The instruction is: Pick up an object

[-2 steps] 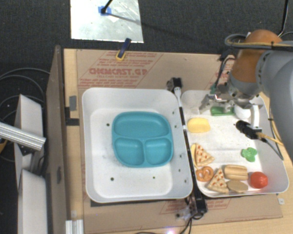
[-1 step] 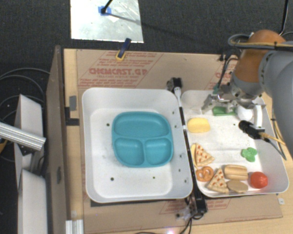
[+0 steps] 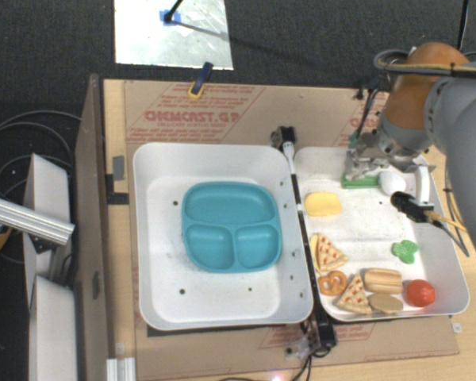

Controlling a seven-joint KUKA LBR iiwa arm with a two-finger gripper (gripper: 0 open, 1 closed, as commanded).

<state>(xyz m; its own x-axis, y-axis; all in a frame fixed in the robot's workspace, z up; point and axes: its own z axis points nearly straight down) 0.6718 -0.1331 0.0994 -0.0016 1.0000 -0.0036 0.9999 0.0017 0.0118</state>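
Note:
My gripper (image 3: 363, 167) hangs over the far edge of the right bin (image 3: 452, 280), its tips down at a flat green piece (image 3: 358, 182) that lies against the bin's back wall. In the same bin lie a yellow block (image 3: 323, 205), two pizza slices (image 3: 328, 253) (image 3: 354, 297), a pretzel (image 3: 332, 282), a bread roll (image 3: 382, 279), a brown oval piece (image 3: 385, 302), a red tomato (image 3: 420, 293) and a green broccoli piece (image 3: 405, 251). Whether the green piece is between the fingers is hidden.
The left bin (image 3: 155, 213) holds a teal divided plate (image 3: 231, 225). A black clip (image 3: 285, 139) sits at the top of the wall between the bins. The grey arm (image 3: 460, 125) fills the right side above the right bin.

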